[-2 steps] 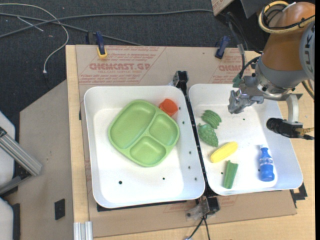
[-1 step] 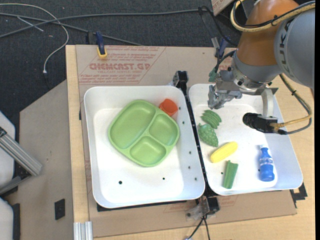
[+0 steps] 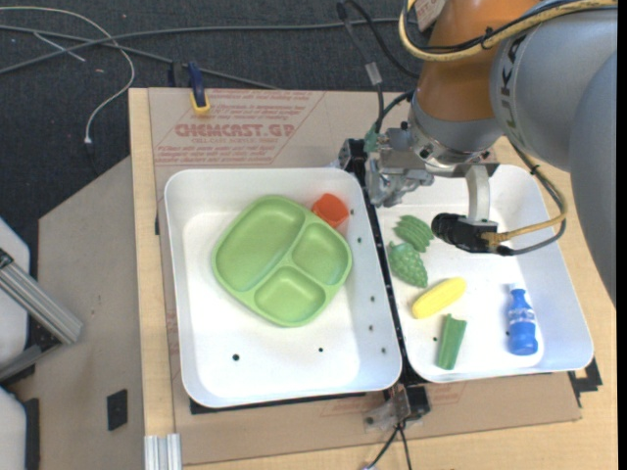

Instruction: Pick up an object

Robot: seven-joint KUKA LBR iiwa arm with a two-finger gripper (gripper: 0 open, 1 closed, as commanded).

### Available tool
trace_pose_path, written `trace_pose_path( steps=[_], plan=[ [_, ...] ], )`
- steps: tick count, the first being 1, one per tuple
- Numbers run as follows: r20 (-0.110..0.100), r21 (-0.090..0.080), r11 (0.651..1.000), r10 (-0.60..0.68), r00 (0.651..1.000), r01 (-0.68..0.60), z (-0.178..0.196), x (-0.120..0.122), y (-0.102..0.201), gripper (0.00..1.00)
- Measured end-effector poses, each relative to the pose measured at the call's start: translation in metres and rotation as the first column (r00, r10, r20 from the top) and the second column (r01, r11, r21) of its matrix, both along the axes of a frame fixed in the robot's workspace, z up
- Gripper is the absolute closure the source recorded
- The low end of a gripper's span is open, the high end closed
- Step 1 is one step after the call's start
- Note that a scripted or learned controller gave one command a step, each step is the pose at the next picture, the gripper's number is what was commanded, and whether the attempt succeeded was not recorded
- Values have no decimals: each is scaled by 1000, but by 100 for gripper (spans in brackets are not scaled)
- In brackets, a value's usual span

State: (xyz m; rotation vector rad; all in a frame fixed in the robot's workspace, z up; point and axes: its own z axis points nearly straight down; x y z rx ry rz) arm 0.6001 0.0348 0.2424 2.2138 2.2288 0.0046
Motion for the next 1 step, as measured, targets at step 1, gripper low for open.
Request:
trace_pose_path(
  steps=[1],
  plan=[
    [0,0,1000,-1,1000,1,3,13,48,100]
  ],
)
